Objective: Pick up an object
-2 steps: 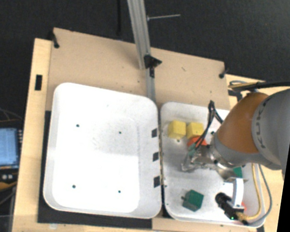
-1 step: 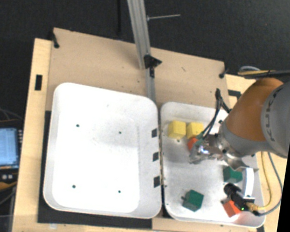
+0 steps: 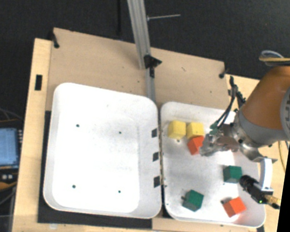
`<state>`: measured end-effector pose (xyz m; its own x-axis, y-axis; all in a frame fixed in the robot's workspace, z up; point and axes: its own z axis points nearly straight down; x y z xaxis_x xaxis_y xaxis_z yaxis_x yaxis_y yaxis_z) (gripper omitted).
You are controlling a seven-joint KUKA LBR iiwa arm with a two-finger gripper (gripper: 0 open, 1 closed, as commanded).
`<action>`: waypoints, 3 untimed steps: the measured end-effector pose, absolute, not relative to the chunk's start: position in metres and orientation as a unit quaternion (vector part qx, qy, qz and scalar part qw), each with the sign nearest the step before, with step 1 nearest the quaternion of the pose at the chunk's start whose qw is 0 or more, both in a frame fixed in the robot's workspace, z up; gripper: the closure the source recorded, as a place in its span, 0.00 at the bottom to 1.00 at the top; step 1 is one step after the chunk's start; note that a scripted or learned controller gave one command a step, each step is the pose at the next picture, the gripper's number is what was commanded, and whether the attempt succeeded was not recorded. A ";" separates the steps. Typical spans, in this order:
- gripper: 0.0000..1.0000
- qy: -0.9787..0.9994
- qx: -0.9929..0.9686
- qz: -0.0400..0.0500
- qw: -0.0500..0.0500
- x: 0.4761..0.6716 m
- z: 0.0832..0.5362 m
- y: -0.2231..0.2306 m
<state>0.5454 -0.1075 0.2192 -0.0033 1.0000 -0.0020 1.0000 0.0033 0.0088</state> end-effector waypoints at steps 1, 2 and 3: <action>1.00 0.709 0.706 0.002 0.004 0.553 0.274 -0.118; 1.00 0.709 0.705 0.001 0.001 0.562 0.278 -0.070; 1.00 0.709 0.705 0.001 0.001 0.569 0.279 -0.015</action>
<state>0.5695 -0.0151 0.2794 -0.0065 1.0000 0.0005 1.0000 0.0065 0.0027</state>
